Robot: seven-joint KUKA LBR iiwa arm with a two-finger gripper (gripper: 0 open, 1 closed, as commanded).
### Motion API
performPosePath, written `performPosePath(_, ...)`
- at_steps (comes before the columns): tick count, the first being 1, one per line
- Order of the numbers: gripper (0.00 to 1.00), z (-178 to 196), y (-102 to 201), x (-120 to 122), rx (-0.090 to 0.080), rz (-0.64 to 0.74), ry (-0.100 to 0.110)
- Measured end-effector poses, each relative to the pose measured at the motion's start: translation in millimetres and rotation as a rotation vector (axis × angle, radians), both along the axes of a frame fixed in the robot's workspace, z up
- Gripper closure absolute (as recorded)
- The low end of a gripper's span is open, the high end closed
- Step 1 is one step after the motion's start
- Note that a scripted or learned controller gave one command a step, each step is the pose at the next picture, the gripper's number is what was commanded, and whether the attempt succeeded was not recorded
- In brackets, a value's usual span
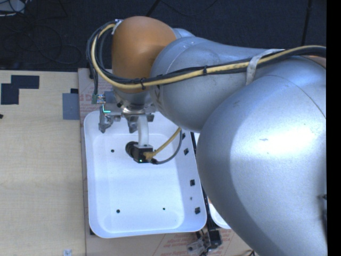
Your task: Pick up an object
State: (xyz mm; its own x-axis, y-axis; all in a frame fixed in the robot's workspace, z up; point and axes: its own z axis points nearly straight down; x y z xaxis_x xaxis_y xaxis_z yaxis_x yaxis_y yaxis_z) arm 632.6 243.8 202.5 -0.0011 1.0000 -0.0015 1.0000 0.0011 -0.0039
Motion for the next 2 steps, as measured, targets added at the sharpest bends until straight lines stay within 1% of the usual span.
performPosePath(1, 0.0, -105.7, -0.9, -23.6, 0.0, -0.003, 0.0)
performPosePath(2, 0.0, 11.2, -163.7, 3.9, -0.004, -0.015, -0.013)
